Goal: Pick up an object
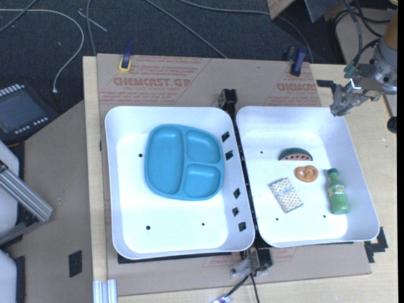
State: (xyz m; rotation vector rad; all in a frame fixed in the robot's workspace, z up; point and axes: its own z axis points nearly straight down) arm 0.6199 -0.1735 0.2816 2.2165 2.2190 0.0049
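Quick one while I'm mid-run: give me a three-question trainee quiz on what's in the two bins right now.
1. True or false: the blue divided plate lies in the same bin as the green bottle.
2. Which item lies nearest the watermelon slice? A) pretzel B) checkered packet C) green bottle
3. Fill in: the gripper hangs over the right bin's far ____ corner.

Key: 1 false; 2 A; 3 right.
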